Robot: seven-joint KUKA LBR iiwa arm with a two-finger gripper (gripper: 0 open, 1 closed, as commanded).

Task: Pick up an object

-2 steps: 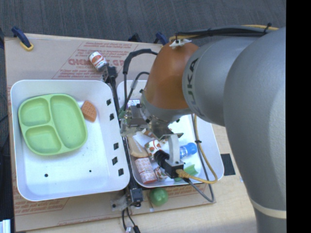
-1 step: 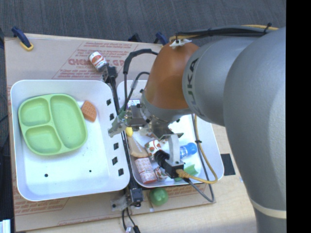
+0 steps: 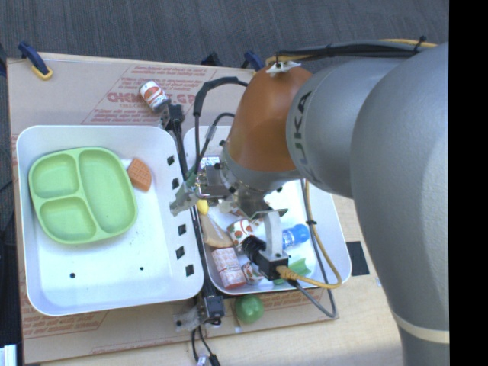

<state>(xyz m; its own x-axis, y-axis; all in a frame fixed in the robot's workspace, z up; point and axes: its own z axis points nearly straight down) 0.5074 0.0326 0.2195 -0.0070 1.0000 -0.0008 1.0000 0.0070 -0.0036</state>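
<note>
Large grey robot arm (image 3: 381, 136): dark letters run vertically down the casing just beside the orange band (image 3: 263, 124); "UKA" is legible, the first letter being cut off by the band's edge. Brown cardboard sheet (image 3: 114, 90) under the two white bins: red printed lettering in several lines near its far edge, too small and blurred to read. Small red-and-white can (image 3: 153, 94) lying on the cardboard: label markings illegible.
</note>
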